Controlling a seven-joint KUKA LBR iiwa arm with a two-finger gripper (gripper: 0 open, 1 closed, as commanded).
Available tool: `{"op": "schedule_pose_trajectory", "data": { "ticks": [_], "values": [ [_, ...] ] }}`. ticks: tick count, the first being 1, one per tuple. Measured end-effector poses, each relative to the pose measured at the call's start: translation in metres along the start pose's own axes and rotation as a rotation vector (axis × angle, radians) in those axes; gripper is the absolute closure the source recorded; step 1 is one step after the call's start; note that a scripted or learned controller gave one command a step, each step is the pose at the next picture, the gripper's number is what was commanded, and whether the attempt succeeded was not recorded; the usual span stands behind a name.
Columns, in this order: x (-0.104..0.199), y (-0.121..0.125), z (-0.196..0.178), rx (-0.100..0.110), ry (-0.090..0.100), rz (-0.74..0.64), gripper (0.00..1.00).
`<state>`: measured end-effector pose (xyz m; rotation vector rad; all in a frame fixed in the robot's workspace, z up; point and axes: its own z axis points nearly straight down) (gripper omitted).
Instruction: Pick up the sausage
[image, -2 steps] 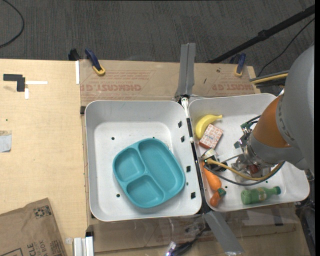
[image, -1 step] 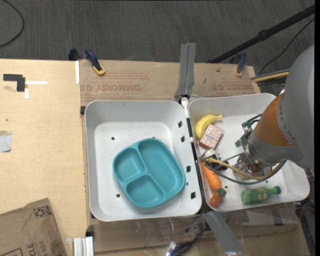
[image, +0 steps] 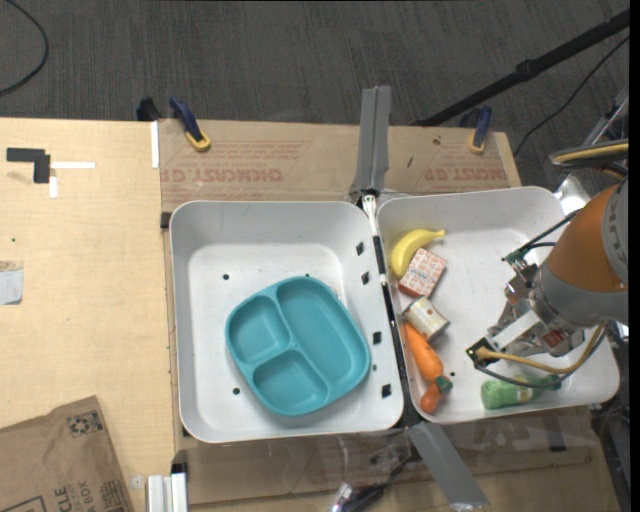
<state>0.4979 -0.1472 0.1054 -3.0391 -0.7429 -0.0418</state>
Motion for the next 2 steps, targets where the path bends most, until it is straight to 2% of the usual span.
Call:
{"op": "schedule_pose_trajectory", "data": {
  "ticks": [1,2],
  "values": [
    [0.004,-0.031,0.003,-0.024,-0.004,0.068,1.00],
    [0.016,-0.044,0.005,-0.026,-0.007,0.277,1.00]
  ]
}}
